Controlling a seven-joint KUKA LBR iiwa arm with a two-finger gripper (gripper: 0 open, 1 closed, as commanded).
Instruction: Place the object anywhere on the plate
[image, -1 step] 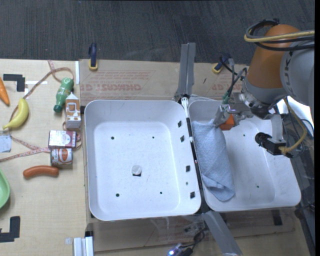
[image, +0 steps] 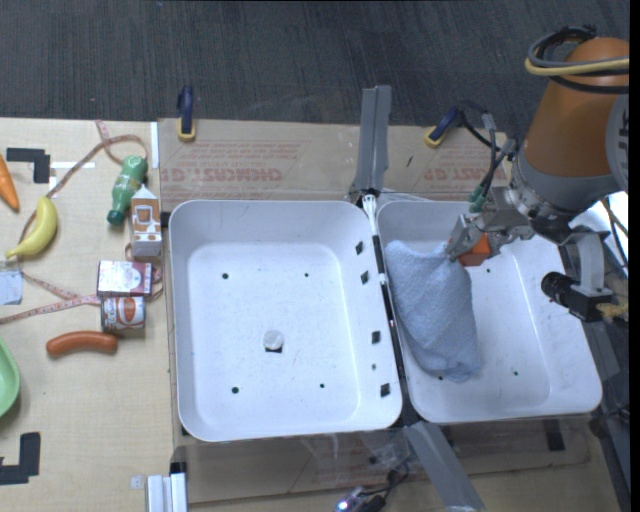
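At the far 9 o'clock edge of the bench, a bit of a green plate (image: 4, 380) peeks in. Toy food lies near it: a banana (image: 35, 228) toward 12 o'clock from the plate and a sausage (image: 82, 344) just toward 3 o'clock.

Next comes the left bin (image: 185, 300). A small round pale thing (image: 273, 342) sits in it, a little toward 6 o'clock from the middle.

Then comes the right bin (image: 540, 400). A blue-grey cloth (image: 435, 310) lies on its 9 o'clock side, close to the wall between the bins. I think the cloth is the thing to move. Its top corner rises up toward 1 o'clock and meets the gripper (image: 472, 245). A small orange bit (image: 479, 250) shows at the gripper's tip. I cannot tell what it is. I cannot tell if the gripper is open or closed, or if it has the cloth.

What could go wrong? The grip may be only on a thin corner, so the cloth could slip out when the arm lifts. The cloth is soft and hangs long, so it could drag on the wall between the bins. The plate is far away at 9 o'clock, past the whole left bin. On a long trip like that, the cloth could fall into the left bin. It could also land on the toy food, or flop half off the plate.
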